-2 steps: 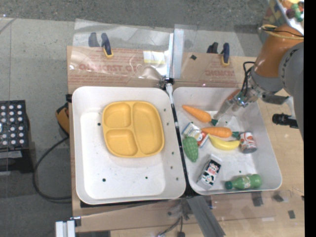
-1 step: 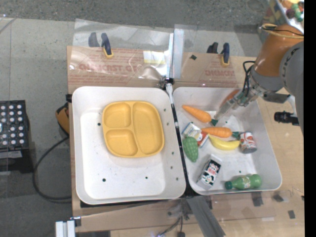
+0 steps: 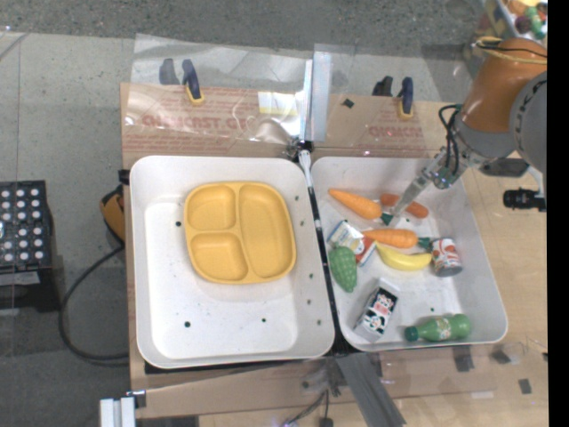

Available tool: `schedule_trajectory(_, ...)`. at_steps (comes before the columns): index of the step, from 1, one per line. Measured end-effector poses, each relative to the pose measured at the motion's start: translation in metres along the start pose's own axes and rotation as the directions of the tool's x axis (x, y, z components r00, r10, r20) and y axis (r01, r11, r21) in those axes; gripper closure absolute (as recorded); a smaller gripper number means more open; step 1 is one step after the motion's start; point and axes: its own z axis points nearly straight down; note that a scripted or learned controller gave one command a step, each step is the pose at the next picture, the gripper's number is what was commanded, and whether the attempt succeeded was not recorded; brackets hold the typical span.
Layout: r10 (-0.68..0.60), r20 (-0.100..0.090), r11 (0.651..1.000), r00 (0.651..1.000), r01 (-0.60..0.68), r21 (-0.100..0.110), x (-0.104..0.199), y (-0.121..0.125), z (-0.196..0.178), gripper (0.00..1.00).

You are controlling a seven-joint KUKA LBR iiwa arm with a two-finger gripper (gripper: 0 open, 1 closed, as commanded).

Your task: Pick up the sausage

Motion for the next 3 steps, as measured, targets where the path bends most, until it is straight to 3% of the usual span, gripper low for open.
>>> schedule_trajectory(1, 0.284, 0.004, 0.959, 0.959, -0.284, -0.013, 0.040, 0.006, 0.015, 0.00)
schedule_trajectory(2, 0.285, 0.005, 0.958, 0.958, -0.285, -0.015, 0.039, 0.006, 0.004, 1.00)
schedule_trajectory(3, 0.492, 0.003, 0.871, 0.871, -0.492, -0.014, 0.055, 0.045, -0.098, 1.00)
